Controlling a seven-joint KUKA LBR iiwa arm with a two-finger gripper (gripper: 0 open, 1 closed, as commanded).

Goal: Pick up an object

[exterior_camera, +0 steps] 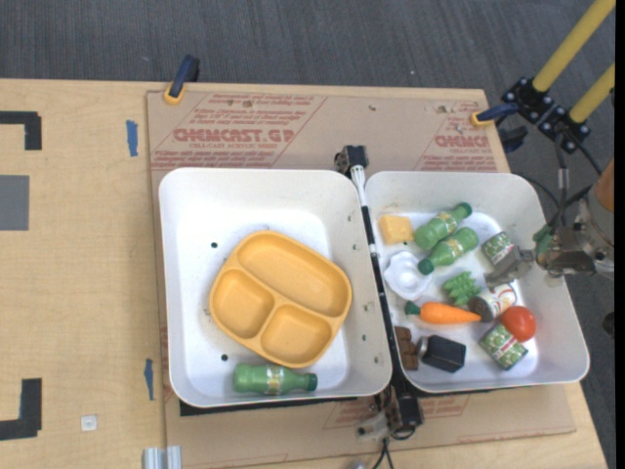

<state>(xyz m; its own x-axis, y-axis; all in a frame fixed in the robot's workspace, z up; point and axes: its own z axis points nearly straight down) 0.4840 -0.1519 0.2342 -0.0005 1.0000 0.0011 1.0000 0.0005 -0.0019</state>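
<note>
The gripper (549, 254) hangs at the right wall of the right bin (562, 291), low over the rim where the arm comes in. From this slanted view I cannot tell whether the claw is spread or pressed together, and nothing visibly sits in it. So, as a judgement, no object is picked up yet. Just to its left lies the upper can (499, 249), tipped on its side, and it seems the likeliest target because it is nearest. Below that are a red-and-white tin (500, 299), a red tomato (520, 322) and a second green can (503, 346), all crowded against the same wall. This crowding could make a clean grasp awkward. Further in are two green bottles (444, 236) lying slanted side by side, a yellow block (395, 229), a white scoop (404, 277), a leafy green toy (459, 287), a carrot (449, 313) and a black box (444, 353) near the front edge. The pieces lie loose and tumbled, probably dumped in so that any of them can be taken. Well apart, the left bin (195, 223) holds a yellow divided plate (280, 298) set at a slant, with one more green bottle (274, 380) lying along the front wall.
</note>
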